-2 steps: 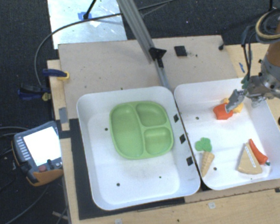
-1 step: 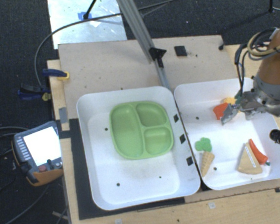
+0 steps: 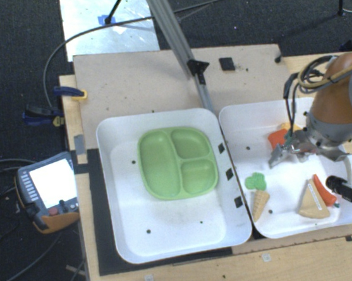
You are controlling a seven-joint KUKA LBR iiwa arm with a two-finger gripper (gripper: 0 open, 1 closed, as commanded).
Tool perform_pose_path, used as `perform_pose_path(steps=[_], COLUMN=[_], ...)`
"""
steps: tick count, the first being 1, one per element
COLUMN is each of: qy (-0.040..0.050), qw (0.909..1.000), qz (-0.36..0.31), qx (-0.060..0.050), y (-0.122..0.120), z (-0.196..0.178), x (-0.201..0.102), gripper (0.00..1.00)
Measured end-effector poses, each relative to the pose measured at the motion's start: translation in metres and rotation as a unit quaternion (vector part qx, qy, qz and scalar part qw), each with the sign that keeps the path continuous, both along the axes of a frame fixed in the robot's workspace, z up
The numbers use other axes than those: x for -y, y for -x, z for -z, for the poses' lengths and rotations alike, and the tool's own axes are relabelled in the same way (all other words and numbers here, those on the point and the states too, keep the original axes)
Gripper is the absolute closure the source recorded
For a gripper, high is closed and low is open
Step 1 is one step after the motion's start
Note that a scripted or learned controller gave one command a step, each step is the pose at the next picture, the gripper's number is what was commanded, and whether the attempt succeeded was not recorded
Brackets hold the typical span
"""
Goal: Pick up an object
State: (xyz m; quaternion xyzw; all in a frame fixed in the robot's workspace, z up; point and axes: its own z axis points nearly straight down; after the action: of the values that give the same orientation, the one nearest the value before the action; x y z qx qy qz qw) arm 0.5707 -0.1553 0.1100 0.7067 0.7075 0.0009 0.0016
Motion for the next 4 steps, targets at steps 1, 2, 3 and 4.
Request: perform_pose_path(steps=[1, 2, 3, 4], qy=[0.0, -0.0009, -0.0005, -0.0002], qw=[1.0, 1.0, 1.0, 1.0], qz=[0.0, 0.0, -0.001, 0.0], qx=[0.0, 0.004, -0.001, -0.001], y=[-0.002, -0.005, 0.0, -0.001], z=[0.023, 0.011, -0.03, -0.083], x=[0.001, -0.001, 0.002, 0.011], gripper=[0.0, 1.0, 1.0, 1.0])
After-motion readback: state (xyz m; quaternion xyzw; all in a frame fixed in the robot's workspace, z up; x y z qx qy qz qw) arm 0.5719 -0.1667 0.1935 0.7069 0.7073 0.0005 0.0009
